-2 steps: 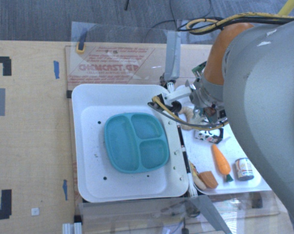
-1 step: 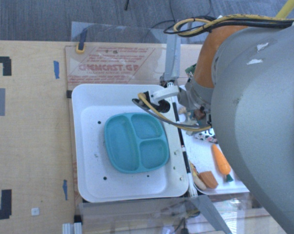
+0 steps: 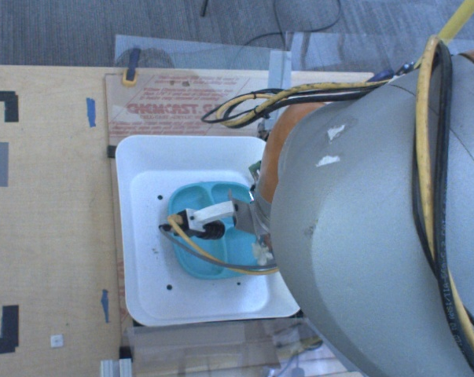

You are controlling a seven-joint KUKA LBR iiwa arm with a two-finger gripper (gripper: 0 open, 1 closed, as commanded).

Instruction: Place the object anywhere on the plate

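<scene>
Some of the plate (image 3: 199, 195) hides beneath the arm (image 3: 362, 234).

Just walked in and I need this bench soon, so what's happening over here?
The grey KUKA arm reaches in from the right and hangs low over a blue divided plate lying in a white bin. Its bulk covers the plate's right side. Whether it carries anything to set down cannot be told from this view.

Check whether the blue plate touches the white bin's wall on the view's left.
Apart. The camera view shows a strip of bare white floor between the plate and that wall of the bin.
</scene>
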